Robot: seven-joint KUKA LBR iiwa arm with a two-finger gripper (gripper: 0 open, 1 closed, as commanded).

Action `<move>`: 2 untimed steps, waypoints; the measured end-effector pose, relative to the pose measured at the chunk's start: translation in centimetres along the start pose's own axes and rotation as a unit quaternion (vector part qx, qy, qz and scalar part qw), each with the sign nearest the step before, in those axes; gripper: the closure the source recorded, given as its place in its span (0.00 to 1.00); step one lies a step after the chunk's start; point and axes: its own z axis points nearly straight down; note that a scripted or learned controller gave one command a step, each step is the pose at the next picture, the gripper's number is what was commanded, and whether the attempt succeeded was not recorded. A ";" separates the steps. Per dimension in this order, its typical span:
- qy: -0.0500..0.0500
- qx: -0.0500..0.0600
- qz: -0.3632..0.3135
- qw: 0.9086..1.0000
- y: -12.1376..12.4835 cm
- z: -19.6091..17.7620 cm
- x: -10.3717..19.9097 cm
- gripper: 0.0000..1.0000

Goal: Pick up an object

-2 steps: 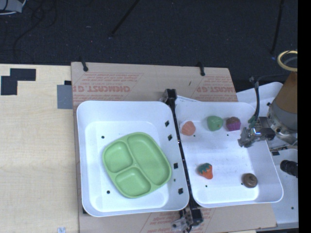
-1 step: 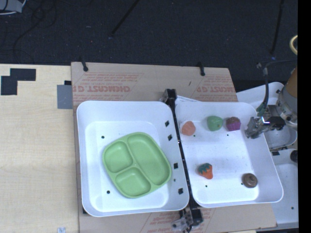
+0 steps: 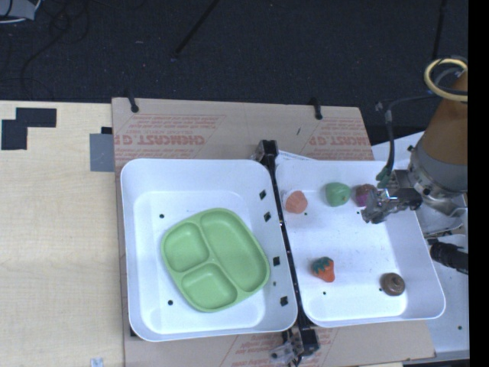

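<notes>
Nearest you, a brown ring [image 3: 393, 284] and an orange-red toy [image 3: 324, 268] lie in the right bin [image 3: 348, 312]. Farther back sit a pink lump [image 3: 296, 202], a green ball [image 3: 336, 194] and a purple piece [image 3: 361, 196]. Your gripper [image 3: 376, 209] hangs just beside the purple piece; its grip state cannot be told. Judging by this, you are mid-approach and must close next.
</notes>
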 end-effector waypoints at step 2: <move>0.000 0.001 -0.001 1.000 1.5 1.5 11.7 1.00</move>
